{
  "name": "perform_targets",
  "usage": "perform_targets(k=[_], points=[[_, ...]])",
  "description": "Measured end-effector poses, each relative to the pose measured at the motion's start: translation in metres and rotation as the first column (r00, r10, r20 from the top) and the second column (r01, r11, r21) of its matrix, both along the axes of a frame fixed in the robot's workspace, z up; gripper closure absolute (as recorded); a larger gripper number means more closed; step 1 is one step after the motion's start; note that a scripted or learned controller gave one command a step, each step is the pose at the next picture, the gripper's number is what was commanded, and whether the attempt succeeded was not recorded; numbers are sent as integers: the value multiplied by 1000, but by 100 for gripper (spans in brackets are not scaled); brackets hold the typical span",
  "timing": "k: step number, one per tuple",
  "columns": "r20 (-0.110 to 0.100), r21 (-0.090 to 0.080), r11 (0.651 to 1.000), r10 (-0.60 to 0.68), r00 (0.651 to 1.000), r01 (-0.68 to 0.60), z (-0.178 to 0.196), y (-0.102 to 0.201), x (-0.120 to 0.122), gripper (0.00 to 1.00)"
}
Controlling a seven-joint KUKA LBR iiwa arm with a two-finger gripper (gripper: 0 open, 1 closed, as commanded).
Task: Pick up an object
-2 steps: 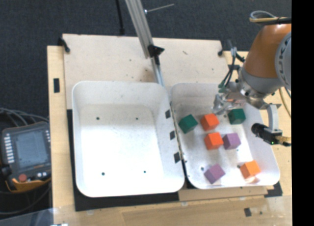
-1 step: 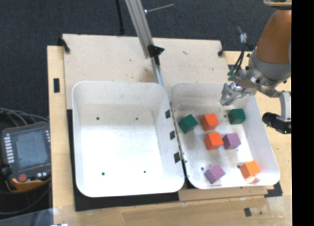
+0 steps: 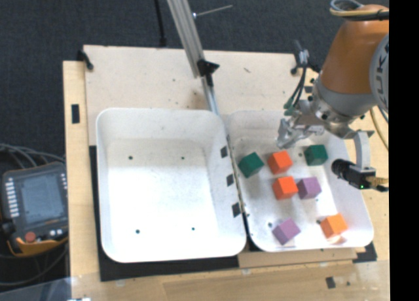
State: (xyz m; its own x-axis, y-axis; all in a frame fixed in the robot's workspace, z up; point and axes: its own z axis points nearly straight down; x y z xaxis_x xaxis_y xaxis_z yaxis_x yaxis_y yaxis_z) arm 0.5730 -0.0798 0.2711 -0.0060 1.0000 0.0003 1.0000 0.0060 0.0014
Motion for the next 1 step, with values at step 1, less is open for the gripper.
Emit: perform_targets(k=[1], points=[[0,1,1000,1,1000,-1,3,49,-15,100]])
